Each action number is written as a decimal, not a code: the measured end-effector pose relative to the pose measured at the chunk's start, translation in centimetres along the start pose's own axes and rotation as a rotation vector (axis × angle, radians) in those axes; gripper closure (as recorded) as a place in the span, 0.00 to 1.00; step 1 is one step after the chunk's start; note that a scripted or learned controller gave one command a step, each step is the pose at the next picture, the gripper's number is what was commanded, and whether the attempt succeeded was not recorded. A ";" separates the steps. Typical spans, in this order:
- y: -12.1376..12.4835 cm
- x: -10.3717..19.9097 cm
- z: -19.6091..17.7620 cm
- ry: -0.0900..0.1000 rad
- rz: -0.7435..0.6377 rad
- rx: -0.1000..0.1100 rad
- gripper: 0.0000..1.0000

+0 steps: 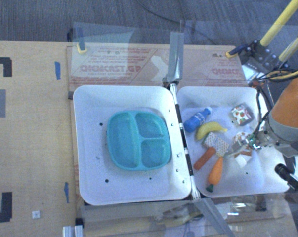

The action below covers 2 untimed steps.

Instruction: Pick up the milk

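A small white carton with red and green print, the milk (241,114), lies at the back right of the right bin (267,179). My gripper (249,143) reaches in from the right and hangs low over the bin's middle right, a little in front of the milk. A second small printed white item (240,138) sits right at the gripper's tip, and a white and brown piece (243,155) lies just below it. I cannot tell whether anything is held.
The right bin also holds a blue bottle (196,119), a yellow banana (210,129), a checkered piece (217,143) and two orange carrots (204,158) (215,171). A teal divided plate (139,140) lies in the left bin (89,147). Yellow poles (282,19) stand at the back right.
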<state>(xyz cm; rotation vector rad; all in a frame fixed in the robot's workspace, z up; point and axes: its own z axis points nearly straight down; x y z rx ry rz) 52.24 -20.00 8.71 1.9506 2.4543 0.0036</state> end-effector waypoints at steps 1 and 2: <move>0.0 0.0 -1.0 0.001 0.001 -0.002 1.00; -2.2 6.7 -11.6 0.003 0.122 0.006 1.00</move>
